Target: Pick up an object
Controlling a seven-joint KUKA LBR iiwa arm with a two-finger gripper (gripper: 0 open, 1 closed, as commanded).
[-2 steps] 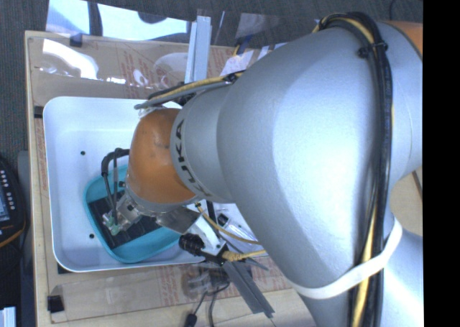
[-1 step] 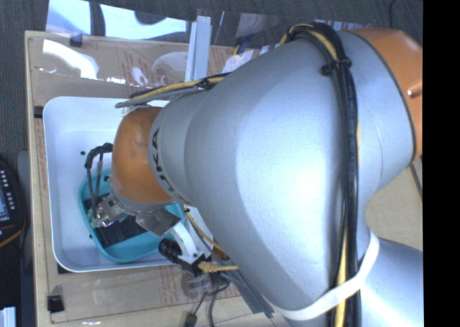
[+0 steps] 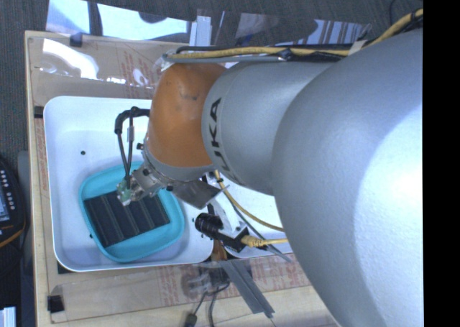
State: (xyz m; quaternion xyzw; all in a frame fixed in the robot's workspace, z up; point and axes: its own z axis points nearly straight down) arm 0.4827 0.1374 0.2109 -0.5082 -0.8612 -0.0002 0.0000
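Observation:
A light blue tray-shaped object (image 3: 162, 243) with a dark ribbed insert (image 3: 118, 219) lies in the near part of the left white bin (image 3: 68, 146). My arm's orange band (image 3: 183, 121) and grey wrist hang over the bin's right side. The gripper (image 3: 129, 192) reaches down at the upper edge of the dark insert, touching or just above it. Its tips are small and partly hidden by the wrist.
The big grey arm body (image 3: 338, 174) covers the right bin and most of the view's right half. Black cables (image 3: 126, 135) loop beside the wrist. The bin's far left floor is bare white. A wooden bench edge (image 3: 108, 289) runs along the front.

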